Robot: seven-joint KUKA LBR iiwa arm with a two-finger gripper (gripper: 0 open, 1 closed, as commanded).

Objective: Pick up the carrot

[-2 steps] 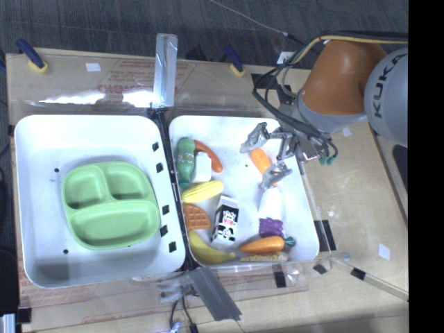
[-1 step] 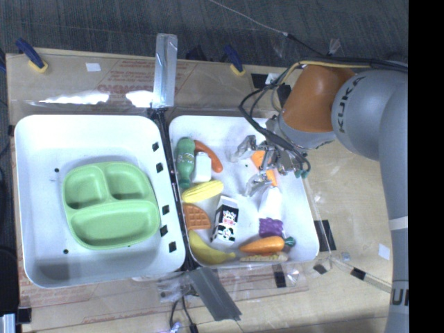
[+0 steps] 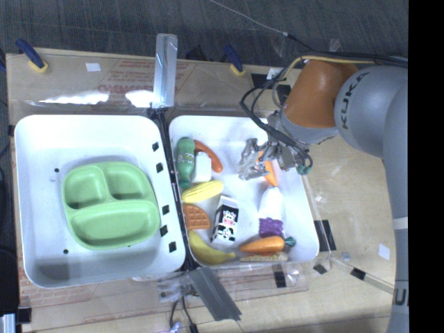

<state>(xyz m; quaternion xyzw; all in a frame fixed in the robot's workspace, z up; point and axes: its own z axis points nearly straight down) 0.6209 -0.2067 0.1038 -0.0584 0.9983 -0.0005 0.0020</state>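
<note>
A carrot (image 3: 262,245) with a green top lies along the front wall of the right bin (image 3: 310,217), orange body pointing left. My gripper (image 3: 257,161) hangs low over the back right of that bin, well behind this carrot. A small orange piece (image 3: 270,175) shows right under the gripper's right side; whether it is held is hidden by the gripper body. Another orange, carrot-like item (image 3: 209,155) lies at the back left of the bin beside a green vegetable (image 3: 184,157).
The right bin also holds a corn cob (image 3: 202,191), a waffle (image 3: 196,217), a banana (image 3: 210,252), a cow-print carton (image 3: 226,222), a white bottle (image 3: 271,202) and a purple item (image 3: 271,226). A green divided plate (image 3: 109,203) sits in the left bin (image 3: 28,186).
</note>
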